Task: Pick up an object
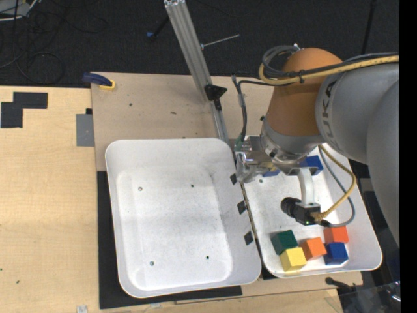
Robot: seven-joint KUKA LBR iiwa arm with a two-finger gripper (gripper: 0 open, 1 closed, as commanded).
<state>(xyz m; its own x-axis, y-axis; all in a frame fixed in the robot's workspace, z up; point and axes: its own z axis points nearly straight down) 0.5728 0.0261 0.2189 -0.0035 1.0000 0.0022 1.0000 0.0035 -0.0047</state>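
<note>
Left bin (130, 175) lies bare across the frame's left. At centre, the hand (255, 163) hangs over the upper left corner of the right bin (365, 261), hard by the wall between the bins. The risk as I read it: a drop here clips that wall or closes on nothing. Spread or pressed together? Cannot tell, the wrist covers it, and nothing is visibly held. An upper blue block (314, 163) peeks out just right of the wrist. Lower right, the green block (283, 241), yellow block (293, 258), orange block (315, 246), red block (337, 234) and lower blue block (336, 253) huddle tight, so a grab there could jam on neighbours.
</note>
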